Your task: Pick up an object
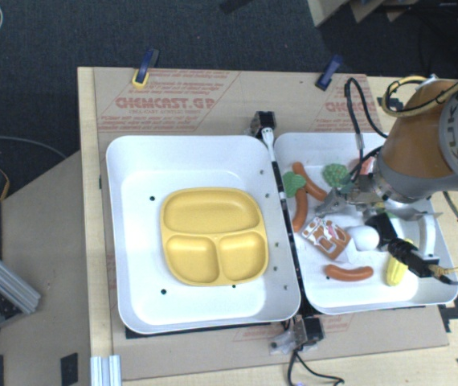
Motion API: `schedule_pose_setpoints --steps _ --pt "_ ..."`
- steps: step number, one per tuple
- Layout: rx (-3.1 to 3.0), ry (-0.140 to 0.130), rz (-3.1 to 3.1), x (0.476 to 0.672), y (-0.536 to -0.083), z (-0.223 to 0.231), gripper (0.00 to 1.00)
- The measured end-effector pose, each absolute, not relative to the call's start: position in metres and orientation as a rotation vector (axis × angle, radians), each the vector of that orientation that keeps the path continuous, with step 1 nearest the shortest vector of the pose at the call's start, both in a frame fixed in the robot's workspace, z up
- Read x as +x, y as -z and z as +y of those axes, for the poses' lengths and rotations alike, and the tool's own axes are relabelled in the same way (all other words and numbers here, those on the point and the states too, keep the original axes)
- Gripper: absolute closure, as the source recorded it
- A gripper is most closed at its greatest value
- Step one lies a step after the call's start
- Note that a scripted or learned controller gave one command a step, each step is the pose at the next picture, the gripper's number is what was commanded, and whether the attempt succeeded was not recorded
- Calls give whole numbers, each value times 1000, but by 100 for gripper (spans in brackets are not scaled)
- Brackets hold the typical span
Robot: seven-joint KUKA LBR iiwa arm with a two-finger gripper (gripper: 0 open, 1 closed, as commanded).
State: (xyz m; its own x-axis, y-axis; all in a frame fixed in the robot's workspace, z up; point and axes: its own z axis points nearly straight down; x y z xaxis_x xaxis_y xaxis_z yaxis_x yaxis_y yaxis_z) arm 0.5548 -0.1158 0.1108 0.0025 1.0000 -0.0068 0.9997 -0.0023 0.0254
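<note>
The right bin (374, 297) holds several small toy foods. Two orange-red sausages (300, 209) lie near its left wall, and a third sausage (349, 273) lies near the front. A green leafy piece (294, 183) sits by the divider, with another green piece (335, 173) further back. A red-and-white packet (326, 236) lies in the middle, a white egg (365, 238) just right of it, and a yellow corn piece (396, 273) at the front right. My gripper (335, 199) hangs low over the bin's middle, between the green piece and the packet, pointing left.
The left bin (124, 215) holds a yellow divided plate (213, 236). The grey arm with its orange band (418, 135) covers the right bin's back right. Black cables (357, 111) trail over the bench behind it. Clamps sit at the board's far edge.
</note>
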Motion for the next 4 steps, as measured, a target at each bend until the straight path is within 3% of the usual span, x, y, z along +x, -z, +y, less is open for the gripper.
schedule_pose_setpoints --steps 1,2,3,4 --pt "2210 -21 2202 554 -118 -115 100" --pt "2215 -5 2220 555 -168 -105 100" --pt "2215 -7 2218 557 -222 -105 100" --pt "2221 1 2229 522 -233 -68 100"
